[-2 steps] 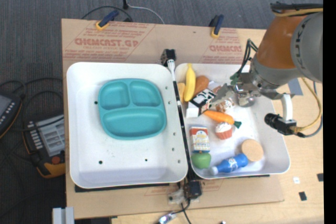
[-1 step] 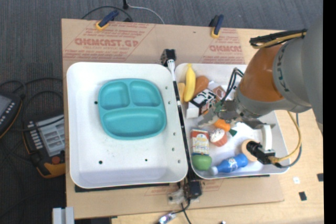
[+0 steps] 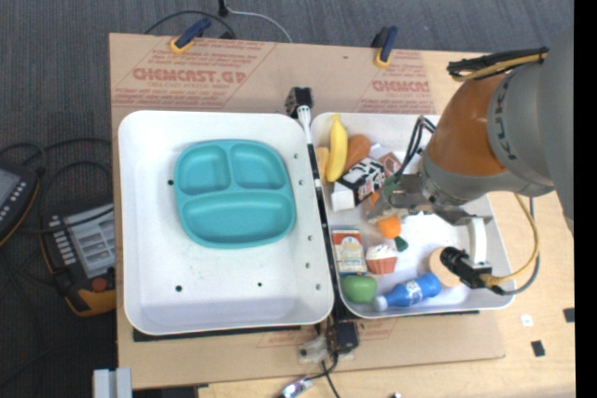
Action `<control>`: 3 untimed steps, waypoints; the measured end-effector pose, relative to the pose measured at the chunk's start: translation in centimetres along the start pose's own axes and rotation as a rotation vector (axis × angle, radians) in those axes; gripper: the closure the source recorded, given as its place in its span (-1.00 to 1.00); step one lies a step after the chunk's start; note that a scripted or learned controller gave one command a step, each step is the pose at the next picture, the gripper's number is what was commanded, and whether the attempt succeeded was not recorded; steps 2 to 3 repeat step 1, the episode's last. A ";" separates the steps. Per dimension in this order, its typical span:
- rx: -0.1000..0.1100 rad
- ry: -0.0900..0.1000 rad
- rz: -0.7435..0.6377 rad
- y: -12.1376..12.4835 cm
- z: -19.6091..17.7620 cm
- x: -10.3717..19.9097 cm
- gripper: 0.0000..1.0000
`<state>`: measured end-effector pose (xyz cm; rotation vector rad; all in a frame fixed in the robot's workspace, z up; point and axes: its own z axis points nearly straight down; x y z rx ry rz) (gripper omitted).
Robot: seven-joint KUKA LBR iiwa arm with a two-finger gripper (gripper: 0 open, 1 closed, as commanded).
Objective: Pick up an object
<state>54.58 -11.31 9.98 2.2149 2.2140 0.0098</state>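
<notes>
The grey arm [image 3: 532, 126] came in from the right, orange band bulging above the wrist, and the gripper [image 3: 396, 194] was angled down-left, low over the right side.

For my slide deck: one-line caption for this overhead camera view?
KUKA arm's gripper hovers over the toy-filled right bin; a teal tray sits in the left bin.

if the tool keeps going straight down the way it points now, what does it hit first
Most likely the small carrot, which lies right under the tool in the right bin. The cow-print carton sits close beside it, so a graze there is possible; depth is hard to judge from this slanted view.
</notes>
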 end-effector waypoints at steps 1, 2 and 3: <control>0.012 0.002 -0.109 -2.1 -10.2 -0.5 1.00; 0.012 0.002 -0.109 -2.1 -10.2 -0.5 1.00; 0.012 0.002 -0.109 -2.1 -10.2 -0.5 1.00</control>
